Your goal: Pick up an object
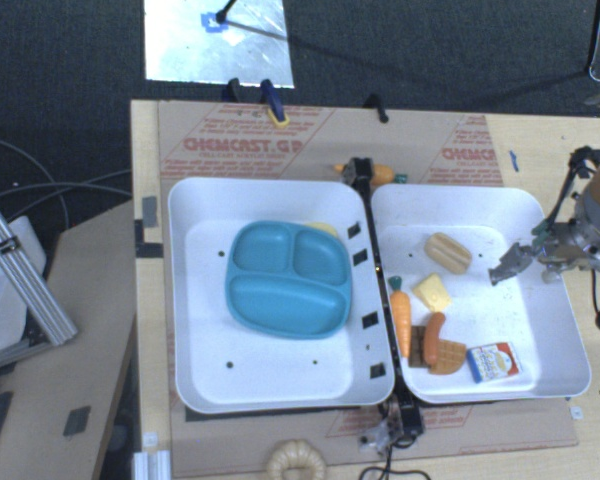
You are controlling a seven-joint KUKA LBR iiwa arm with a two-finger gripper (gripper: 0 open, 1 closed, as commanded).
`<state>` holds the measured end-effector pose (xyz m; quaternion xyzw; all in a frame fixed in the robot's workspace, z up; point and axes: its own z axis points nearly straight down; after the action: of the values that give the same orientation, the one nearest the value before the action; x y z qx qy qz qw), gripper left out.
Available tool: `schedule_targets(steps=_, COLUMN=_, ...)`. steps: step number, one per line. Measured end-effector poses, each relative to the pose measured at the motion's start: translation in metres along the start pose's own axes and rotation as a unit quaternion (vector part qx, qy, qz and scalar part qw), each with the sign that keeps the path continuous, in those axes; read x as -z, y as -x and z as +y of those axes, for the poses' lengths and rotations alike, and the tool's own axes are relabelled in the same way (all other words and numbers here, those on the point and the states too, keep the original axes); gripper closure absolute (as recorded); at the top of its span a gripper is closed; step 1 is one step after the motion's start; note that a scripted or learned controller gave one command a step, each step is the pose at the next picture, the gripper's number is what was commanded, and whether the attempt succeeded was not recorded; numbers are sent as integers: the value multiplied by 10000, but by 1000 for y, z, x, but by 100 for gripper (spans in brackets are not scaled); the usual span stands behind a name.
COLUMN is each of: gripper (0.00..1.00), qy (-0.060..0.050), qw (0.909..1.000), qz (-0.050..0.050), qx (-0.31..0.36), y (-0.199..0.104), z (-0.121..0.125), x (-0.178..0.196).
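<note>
Over the right bin's (pixel 555 363) right edge, the end effector (pixel 505 268) is hovering, holding nothing; whether its fingers are spread, I cannot tell. Bread roll (pixel 448 252) is lying nearby.

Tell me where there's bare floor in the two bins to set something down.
Left bin: bare strips around the blue divided plate, widest along the near wall. Right bin: open floor between the bread roll and the far wall, and beside the gripper. Crowded along the divider: cheese, carrot, sausage, small box.
</note>
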<state>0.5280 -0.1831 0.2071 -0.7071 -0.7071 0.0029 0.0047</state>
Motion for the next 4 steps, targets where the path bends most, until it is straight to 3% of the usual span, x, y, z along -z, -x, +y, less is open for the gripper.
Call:
schedule_targets(steps=1, gripper=0, qy=58, qw=10000, qz=-14, qx=17, y=0, z=3, x=6)
schedule_targets(steps=3, gripper=0, qy=39, qw=10000, qz=-6, qx=7, y=2, z=-2, x=-102)
schedule_targets(steps=4, gripper=0, qy=49, qw=10000, qz=-9, qx=5, y=2, z=-1, x=-124)
